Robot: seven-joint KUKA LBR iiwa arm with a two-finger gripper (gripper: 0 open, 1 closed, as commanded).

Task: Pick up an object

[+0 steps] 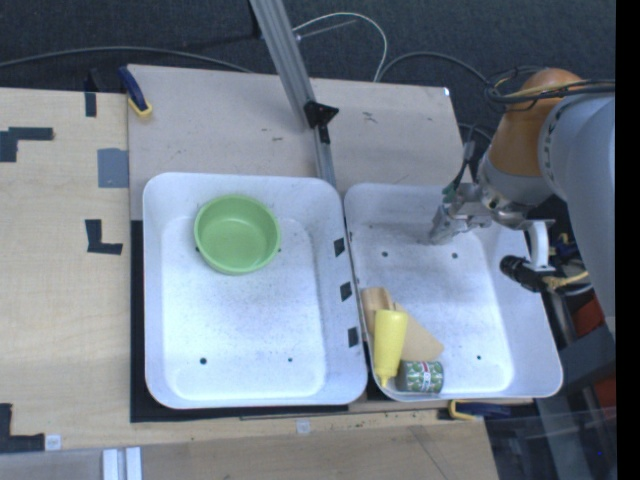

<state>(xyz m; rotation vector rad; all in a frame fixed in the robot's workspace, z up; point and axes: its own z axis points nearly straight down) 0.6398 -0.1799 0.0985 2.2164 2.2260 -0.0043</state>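
My gripper (441, 230) hangs low over the back of the right bin (470, 298), near its far wall, with nothing visible between its fingers. At that bin's front left corner lie a yellow bottle-shaped object (389, 340), a tan flat piece (420, 342) under and beside it, and a small green can (420, 376) on its side. These sit well in front of and left of the gripper. A green bowl (237, 232) stands upright in the back left part of the left bin (250, 358).
A slanted metal pole (290, 58) runs from the top of the view down to the bins' shared back corner. Cables loop over the bench behind the right bin. A blue and yellow clamp (134, 92) sits at the bench's back left.
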